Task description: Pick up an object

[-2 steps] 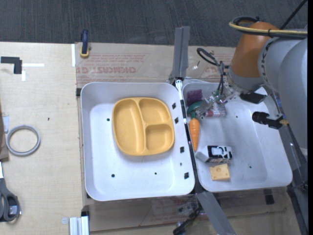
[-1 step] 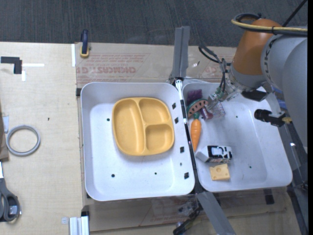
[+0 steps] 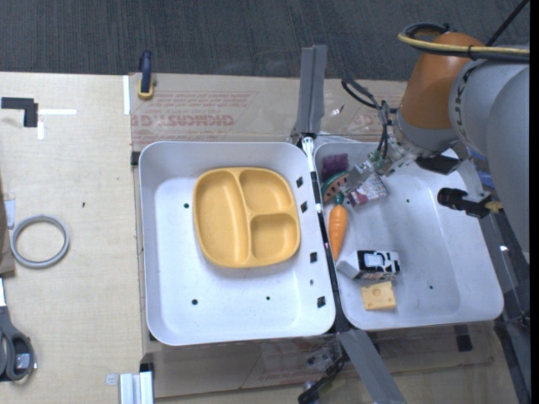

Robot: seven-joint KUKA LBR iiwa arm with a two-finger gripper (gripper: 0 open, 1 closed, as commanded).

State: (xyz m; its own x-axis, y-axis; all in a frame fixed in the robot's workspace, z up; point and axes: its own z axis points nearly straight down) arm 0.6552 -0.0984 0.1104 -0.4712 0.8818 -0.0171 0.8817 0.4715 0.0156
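The arm (image 3: 472, 99), grey with an orange band, reached in from the right and bent down over the far left corner of the right bin (image 3: 438, 251). The left bin (image 3: 168, 251) held a yellow divided plate (image 3: 247, 215), lying flat near its middle. In the right bin the gripper (image 3: 370, 175) sat low over a small clutter by the divider — something purple and something green (image 3: 334, 177), too jumbled to name. Whether the gripper was clenched, released or grasping anything could not be told. Just below it a carrot (image 3: 337, 228) lay lengthwise along the divider, apart from the gripper. Nearer the front lay a small black and white box (image 3: 378, 263), and just in front of that a yellow block like cheese (image 3: 379, 296). On the bench to the left lay a grey ring (image 3: 38, 241).
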